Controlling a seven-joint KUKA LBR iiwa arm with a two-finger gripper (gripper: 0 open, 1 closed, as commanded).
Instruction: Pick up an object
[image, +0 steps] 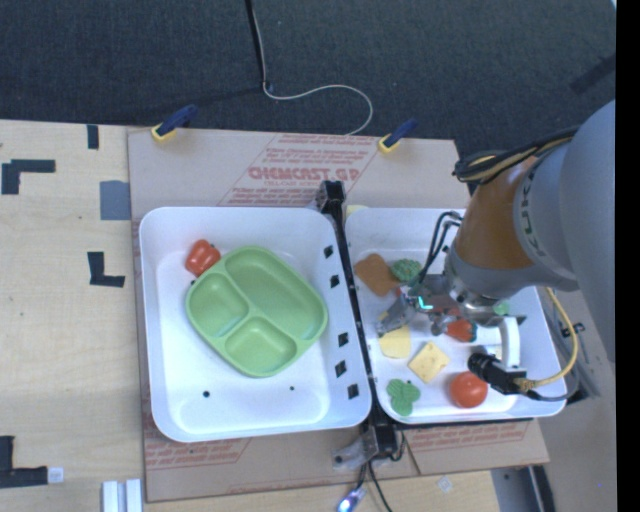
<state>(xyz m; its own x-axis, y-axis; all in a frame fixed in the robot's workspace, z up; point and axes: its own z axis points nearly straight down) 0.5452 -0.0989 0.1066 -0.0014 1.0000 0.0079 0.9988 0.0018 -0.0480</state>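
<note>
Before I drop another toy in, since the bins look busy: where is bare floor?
Left bin: bare along the near edge below the green tray, and the far right corner. Right bin: crowded; yellow pieces, broccoli, tomato and gripper fill it, with a strip free along its far wall.

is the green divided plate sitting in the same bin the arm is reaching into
No, the green divided plate lies in the left bin, while the hand is down in the right bin.

You see smooth, glossy white plastic bins (160, 300), a matt green plastic tray (256, 310), rough brown cardboard (300, 170) beneath, and dark carpet (120, 50).
</note>
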